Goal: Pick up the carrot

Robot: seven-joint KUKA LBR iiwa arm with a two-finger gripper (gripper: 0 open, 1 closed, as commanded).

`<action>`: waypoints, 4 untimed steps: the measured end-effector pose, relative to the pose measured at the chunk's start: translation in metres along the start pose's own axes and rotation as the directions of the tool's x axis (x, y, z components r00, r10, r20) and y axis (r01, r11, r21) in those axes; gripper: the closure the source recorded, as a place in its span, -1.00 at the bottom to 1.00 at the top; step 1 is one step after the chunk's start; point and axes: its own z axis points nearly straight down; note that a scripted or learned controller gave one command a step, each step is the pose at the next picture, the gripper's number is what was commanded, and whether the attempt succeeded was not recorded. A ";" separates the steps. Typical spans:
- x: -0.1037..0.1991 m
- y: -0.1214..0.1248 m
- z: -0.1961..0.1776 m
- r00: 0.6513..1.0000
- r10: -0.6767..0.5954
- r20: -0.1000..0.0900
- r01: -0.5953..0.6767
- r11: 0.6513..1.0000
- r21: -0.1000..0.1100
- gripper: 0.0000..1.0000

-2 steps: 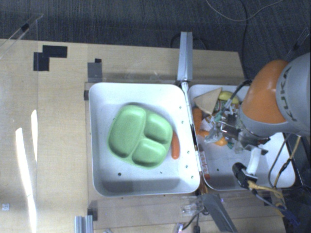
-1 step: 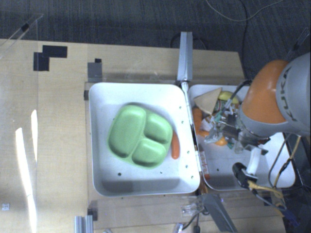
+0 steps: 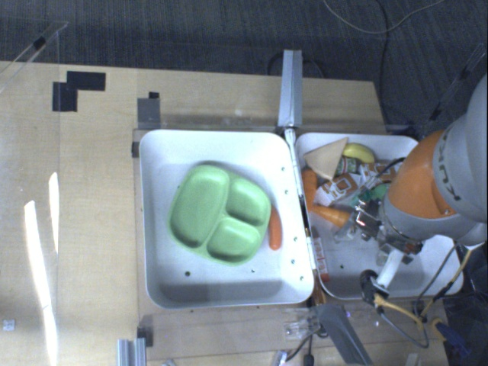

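Wooden bench, two white bins (image 3: pixel 152 204): gripper (image 3: pixel 364 223) hangs over the cluttered one, its grip unreadable. Carrot (image 3: pixel 274 231) lies across the wall from it, beside the green plate (image 3: pixel 217 212). Likely approach step; next, cross over and descend.

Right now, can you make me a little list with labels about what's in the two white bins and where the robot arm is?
left bin: green divided plate in the middle; carrot lying beside the plate's right edge
right bin: a heap of items at the back, among them a banana and a tan wedge
arm: over the right bin, grey with an orange band
carrot status: not picked up
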 end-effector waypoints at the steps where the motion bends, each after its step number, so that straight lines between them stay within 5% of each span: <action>1: 0.024 -0.014 -0.084 0.980 -0.198 -0.001 0.198 0.980 -0.004 -1.00; 2: 0.003 0.003 0.012 0.947 -0.322 -0.003 0.322 0.947 -0.012 -1.00; 3: -0.032 0.025 0.012 0.944 -0.331 -0.001 0.331 0.944 -0.014 -1.00; 4: 0.017 0.061 0.012 0.874 -0.487 0.003 0.487 0.874 -0.010 -1.00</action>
